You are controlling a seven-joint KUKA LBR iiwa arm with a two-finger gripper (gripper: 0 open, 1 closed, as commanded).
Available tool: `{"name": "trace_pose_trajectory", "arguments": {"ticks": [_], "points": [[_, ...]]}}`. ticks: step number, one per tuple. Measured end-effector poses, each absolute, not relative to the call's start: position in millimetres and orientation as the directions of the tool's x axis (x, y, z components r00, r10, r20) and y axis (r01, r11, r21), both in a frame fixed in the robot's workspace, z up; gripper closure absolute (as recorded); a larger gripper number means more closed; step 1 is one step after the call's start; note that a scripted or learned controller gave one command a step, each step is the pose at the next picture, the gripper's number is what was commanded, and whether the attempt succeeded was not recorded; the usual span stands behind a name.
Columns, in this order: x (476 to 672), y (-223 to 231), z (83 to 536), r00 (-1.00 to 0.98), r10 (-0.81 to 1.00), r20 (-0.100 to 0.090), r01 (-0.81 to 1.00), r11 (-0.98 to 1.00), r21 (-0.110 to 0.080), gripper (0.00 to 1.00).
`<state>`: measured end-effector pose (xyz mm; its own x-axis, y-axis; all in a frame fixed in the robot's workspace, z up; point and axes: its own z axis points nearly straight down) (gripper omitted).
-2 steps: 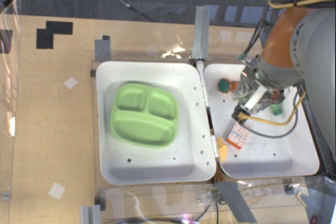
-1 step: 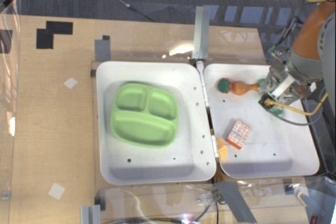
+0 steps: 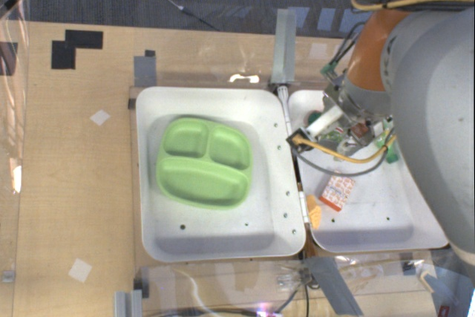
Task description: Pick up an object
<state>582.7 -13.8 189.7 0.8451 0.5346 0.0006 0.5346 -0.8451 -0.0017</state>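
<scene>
Tool (image 3: pixel 338 131) low in right bin (image 3: pixel 371 226) near divider; finger state unclear; green tray (image 3: pixel 204 162) fills left bin (image 3: pixel 215 245).

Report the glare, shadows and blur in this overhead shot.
Camera view: bright glare spot on the bench just above the left bin; soft shadow hugs the green divided plate; the near arm looms large and soft-edged; the small red-and-white packet is too blurred to read.

The green plate (image 3: pixel 204 163) looked like smooth plastic with a soft shine. The two white bins (image 3: pixel 223 243) looked like smooth plastic too (a bit dull, not shiny). The worktop (image 3: pixel 67 182) looked like pale, flat wood. The arm's (image 3: pixel 434 122) grey shell was smooth and matt, and its orange band (image 3: pixel 369 48) was glossy.
</scene>
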Motion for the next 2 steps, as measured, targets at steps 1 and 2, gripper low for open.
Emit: {"name": "trace_pose_trajectory", "arguments": {"ticks": [1,2], "points": [[571.7,-59,184,0.950,0.313,0.000,0.313,-0.950,-0.001,1.00],[588.5,-128,177,0.975,0.222,-0.001,0.222,-0.975,0.000,1.00]]}}
